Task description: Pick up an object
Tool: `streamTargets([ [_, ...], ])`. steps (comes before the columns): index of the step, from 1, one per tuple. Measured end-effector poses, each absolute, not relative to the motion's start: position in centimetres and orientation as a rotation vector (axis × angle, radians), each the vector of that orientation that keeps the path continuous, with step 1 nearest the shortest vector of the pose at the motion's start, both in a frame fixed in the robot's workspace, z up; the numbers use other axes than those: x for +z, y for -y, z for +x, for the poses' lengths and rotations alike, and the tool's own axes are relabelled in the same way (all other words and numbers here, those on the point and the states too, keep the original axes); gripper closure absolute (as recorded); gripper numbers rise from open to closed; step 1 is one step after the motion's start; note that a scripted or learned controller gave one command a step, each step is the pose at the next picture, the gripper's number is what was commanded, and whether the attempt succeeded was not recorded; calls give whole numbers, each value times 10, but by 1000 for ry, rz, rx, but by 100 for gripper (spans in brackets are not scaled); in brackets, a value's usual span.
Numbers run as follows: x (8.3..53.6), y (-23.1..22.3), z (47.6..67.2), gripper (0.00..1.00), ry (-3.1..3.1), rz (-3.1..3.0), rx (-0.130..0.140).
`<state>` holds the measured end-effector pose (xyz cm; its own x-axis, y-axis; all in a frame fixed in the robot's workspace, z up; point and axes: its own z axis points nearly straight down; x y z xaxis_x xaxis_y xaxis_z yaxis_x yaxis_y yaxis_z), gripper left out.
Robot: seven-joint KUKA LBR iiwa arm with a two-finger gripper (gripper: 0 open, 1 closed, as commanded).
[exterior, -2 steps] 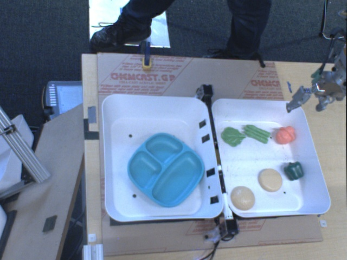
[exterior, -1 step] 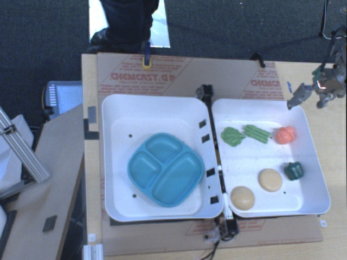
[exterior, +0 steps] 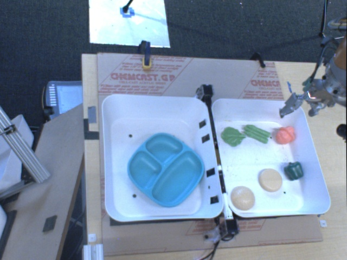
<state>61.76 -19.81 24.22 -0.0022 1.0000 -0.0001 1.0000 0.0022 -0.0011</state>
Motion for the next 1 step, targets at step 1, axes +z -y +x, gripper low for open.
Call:
streamTargets([
  [1,193,190,612,0,2222,-2219,2],
])
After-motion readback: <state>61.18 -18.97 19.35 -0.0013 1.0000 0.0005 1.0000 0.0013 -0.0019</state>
